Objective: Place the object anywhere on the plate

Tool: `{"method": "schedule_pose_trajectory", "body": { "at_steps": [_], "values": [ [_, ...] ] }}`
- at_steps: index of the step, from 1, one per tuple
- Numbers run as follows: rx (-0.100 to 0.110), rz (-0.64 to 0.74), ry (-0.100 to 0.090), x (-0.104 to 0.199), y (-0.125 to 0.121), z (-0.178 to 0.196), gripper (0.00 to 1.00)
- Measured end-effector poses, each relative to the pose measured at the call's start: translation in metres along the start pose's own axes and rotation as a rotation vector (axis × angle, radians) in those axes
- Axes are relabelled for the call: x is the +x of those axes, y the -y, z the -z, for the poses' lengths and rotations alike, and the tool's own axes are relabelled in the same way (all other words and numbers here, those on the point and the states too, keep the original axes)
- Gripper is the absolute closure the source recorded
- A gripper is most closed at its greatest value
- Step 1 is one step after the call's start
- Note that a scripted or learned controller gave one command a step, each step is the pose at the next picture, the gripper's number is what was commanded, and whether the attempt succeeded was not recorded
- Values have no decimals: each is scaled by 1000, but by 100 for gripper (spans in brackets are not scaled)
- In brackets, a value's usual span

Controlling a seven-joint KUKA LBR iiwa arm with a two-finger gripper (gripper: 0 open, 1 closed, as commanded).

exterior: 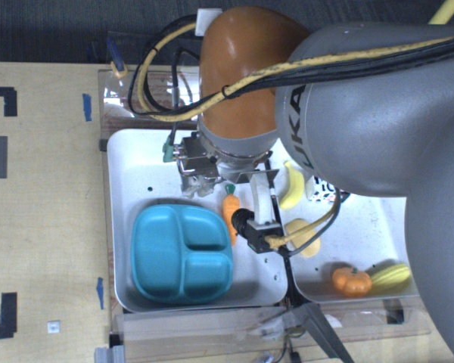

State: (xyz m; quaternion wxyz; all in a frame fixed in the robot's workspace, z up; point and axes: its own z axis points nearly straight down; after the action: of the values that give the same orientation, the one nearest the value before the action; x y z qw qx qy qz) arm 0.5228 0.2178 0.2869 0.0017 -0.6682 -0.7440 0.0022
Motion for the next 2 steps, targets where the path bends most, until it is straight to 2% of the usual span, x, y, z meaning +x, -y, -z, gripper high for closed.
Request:
{"method": "schedule_pose_trajectory", "body": {
  "at_steps": [1, 2],
  "values": [
    [-10, -228, -2, -14, 15, 101, 100],
    [-2, -228, 0, -23, 47, 88, 100]
  ]
}}
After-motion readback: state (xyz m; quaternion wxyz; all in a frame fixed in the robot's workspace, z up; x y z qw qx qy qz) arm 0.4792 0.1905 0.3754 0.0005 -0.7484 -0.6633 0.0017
